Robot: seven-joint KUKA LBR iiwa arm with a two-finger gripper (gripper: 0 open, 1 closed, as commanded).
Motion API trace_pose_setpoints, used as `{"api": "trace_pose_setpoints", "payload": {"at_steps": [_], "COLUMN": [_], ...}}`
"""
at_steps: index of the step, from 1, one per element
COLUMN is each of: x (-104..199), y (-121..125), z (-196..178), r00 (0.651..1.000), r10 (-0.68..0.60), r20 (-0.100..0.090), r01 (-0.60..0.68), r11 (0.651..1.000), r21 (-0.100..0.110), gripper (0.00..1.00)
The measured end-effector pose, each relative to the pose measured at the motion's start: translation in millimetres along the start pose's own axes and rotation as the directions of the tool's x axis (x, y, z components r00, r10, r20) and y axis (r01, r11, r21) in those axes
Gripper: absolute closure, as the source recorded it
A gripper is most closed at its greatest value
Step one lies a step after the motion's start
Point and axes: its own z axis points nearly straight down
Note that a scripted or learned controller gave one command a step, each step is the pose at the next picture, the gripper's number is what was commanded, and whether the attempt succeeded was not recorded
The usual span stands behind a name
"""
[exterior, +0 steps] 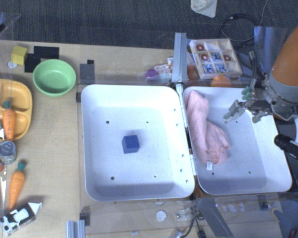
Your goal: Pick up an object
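The claw (237,111) hangs over the right bin (258,177), just right of a pink cloth (206,130) lying crumpled along that bin's left side. In the left bin (134,177) a small blue cube (131,143) sits alone near the middle. A green bowl (54,77) rests on the tabletop (54,182) beyond.

"What were the surfaces like?"
"From my station, the pink towel (206,130) looked soft, nappy cloth; both bins (139,190) smooth, matt white plastic. At nine o'clock, the green bowl (54,77) was glossy plastic, and the bench (49,182) pale wood."
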Motion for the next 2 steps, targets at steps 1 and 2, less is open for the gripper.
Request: {"api": "trace_pose_setpoints", "payload": {"at_steps": [1, 2], "x": [6, 6], "y": [-30, 20], "z": [152, 169], "r00": [0.993, 0.938], "r10": [-0.115, -0.347], "r20": [-0.001, 0.006], "r01": [0.115, 0.347], "r11": [0.993, 0.938], "r21": [0.002, -0.012], "gripper": [0.0, 0.0]}}
